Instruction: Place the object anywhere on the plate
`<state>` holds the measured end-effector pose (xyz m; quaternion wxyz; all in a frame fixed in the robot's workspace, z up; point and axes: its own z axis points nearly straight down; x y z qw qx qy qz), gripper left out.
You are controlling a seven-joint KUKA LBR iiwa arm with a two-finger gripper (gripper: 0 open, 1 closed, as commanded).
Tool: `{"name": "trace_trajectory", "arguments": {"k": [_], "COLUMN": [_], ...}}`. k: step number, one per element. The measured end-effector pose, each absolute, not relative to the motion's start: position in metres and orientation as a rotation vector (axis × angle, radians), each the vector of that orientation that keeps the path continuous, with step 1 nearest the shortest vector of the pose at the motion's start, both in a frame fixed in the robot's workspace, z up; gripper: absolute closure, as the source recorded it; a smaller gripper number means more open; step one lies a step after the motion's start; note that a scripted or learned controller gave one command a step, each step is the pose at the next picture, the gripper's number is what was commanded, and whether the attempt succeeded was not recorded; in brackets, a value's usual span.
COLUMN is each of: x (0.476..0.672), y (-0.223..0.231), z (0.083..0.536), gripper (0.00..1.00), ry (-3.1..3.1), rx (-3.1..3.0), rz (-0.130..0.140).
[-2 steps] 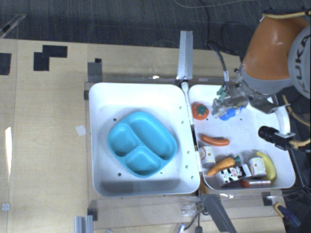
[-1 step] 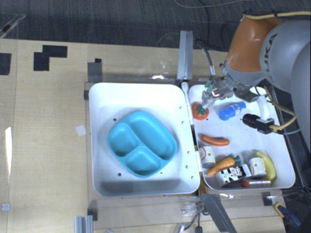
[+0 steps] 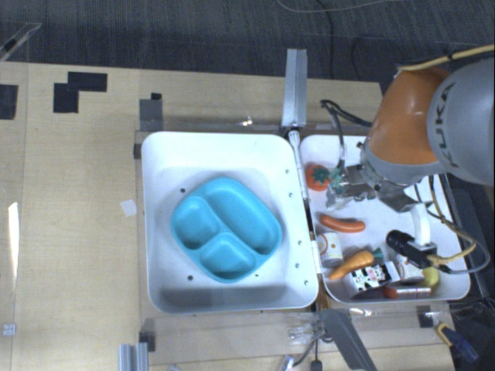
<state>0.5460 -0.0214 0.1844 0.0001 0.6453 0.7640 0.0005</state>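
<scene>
The pincer (image 3: 346,192), its state unreadable, hovers over a light, smooth sausage (image 3: 342,223); grip it mid-length for the plate (image 3: 224,226).

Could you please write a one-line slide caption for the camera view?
KUKA arm's claw over the right bin of toy food; blue plate waits in the left bin.

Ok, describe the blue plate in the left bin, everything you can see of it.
The blue plate is a sky-blue dish with rounded corners, smooth and glossy like plastic. Raised ridges split it into three compartments: one at the view's left, a larger one at the upper right and a smaller one at the bottom. It lies flat, right side up, turned at an angle to the walls of the left bin, roughly in the middle of the floor. Its compartments hold nothing, and it touches only the bin's floor.
</scene>
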Motion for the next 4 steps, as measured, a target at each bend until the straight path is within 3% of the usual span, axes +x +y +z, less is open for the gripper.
{"name": "trace_trajectory", "arguments": {"k": [1,2,3,4], "x": [0.538,0.525,0.496,0.511], "y": [0.058,0.132,0.12,0.142], "z": [0.211,0.144,0.151,0.194], "gripper": [1.0,1.0,1.0,1.0], "ry": [2.256,2.293,2.412,2.6], "rx": [2.185,2.15,2.015,1.763], "rz": [0.001,-0.004,-0.001,0.002]}}
